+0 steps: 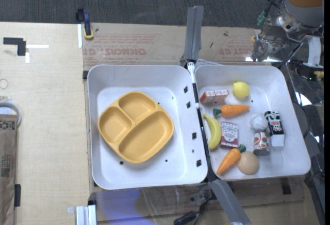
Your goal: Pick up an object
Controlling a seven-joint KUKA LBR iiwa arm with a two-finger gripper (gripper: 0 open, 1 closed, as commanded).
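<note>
Arm sits high at the top right, gripper (268, 44) above the far rim of the right bin (294, 110), not yet over any item. Finger state: cannot tell, the wrist hardware and cables blur together there.

Right bin holds all the candidates: lemon (241, 89), small red box (214, 96), two carrots, banana (212, 131), can (261, 143), cow-print carton (274, 125), round tan ball (248, 162). Left bin (98, 116) has just the yellow divided plate (136, 126).

Best pick is probably the upper carrot (233, 110): free space around it, lemon and box near but apart. It lies flat, long axis roughly left-right, green top at left, tip pointing right. To do this well, come straight down over its middle and close across the short width, fingers lined up near-to-far. Avoid the banana, tight against the bin's left wall.
</note>
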